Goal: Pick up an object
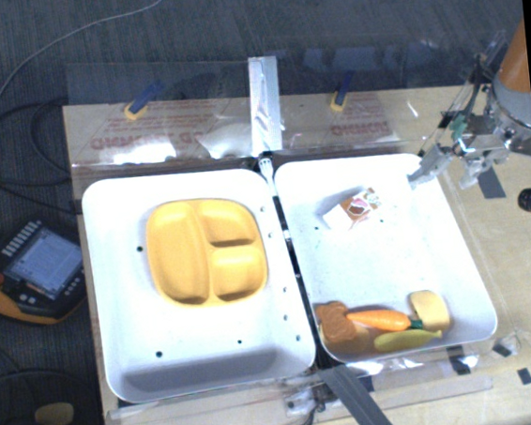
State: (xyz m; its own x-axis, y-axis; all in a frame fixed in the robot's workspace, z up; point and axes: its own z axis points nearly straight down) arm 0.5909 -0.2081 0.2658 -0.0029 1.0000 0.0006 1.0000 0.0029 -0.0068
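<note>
Your left bin (pixel 130 362) holds a yellow divided tray (pixel 206 251). Your right bin (pixel 450 263) holds a small white packet (pixel 352 207) near its far wall, and along its near wall a carrot (pixel 379 318) among other toy foods. The hand (pixel 448 155) sits over the right bin's far right corner, well apart from the carrot; what may be its fingers blur together, so you cannot tell their spread.

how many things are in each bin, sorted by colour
Left bin:
yellow divided tray: 1
Right bin:
white box with red print: 1
brown piece: 1
orange carrot: 1
pale yellow block: 1
yellow-green piece: 1
Total: 6
</note>
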